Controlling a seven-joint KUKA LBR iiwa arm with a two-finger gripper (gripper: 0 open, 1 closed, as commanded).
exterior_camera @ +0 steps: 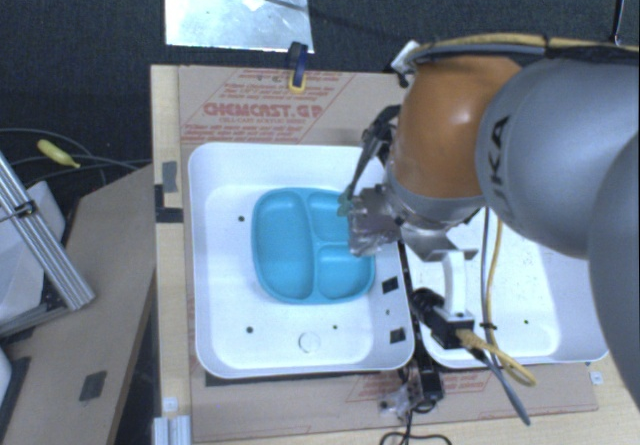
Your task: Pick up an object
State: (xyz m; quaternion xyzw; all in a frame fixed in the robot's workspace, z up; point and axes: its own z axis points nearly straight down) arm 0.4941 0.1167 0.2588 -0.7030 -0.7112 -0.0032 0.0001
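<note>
Blue tray lay by the gripper; jaw state unclear; a firm rim pinch seemed wise.

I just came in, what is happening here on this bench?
A grey and orange robot arm reaches in from the right over two shallow white bins. Its gripper is down at the right edge of a blue divided plate, which lies flat in the left bin. The task is to pick up an object, and the plate seems to be the target. I cannot tell whether the gripper has hold of it; the plate is not lifted.
</note>
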